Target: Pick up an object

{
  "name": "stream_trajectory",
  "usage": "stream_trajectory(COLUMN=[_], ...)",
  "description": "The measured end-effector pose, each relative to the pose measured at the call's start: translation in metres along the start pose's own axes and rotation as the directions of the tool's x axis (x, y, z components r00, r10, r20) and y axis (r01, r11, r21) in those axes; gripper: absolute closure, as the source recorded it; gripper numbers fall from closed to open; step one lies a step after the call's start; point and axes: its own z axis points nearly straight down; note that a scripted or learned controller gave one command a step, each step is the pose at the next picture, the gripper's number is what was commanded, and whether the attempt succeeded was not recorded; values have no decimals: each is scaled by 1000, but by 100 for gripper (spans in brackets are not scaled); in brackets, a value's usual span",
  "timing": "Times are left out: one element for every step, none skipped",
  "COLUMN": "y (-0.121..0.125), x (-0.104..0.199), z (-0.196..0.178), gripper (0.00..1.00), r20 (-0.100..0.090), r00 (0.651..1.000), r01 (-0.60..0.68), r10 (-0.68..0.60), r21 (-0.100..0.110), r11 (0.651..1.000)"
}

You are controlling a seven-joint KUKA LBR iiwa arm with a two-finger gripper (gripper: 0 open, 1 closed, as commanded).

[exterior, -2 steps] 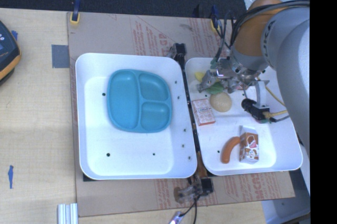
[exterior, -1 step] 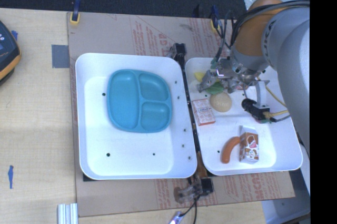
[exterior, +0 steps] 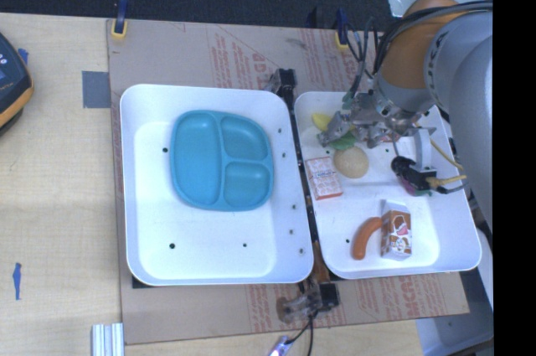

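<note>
The right bin (exterior: 452, 258) holds a pale round object (exterior: 352, 162), a yellow item (exterior: 322, 121) at its far left corner, a small red-and-white packet (exterior: 323, 178), an orange sausage (exterior: 365, 237) and a brown-and-white carton (exterior: 396, 234). My gripper (exterior: 345, 130) hangs low over the bin's far left part, just above the pale round object and beside the yellow item. Its metal tips are dark and cluttered against the wrist.
The left bin (exterior: 146, 220) carries a blue divided plate (exterior: 222, 159). The grey arm (exterior: 461, 69) with its orange band covers the right bin's far right corner. A black cable connector (exterior: 412, 172) dangles over that bin. A yellow-black device (exterior: 10, 86) sits at the bench's left edge.
</note>
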Motion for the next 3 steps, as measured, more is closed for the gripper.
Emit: stream_trajectory(y=[0, -50, 1], x=[-16, 9, 19], z=[-3, -1, 0], gripper=[0, 0, 0], r20=[-4, 9, 3], r00=[1000, 1000, 1000], r01=[3, 6, 0], r10=[-3, -5, 0], r21=[-1, -26, -3], r11=[1000, 1000, 1000])
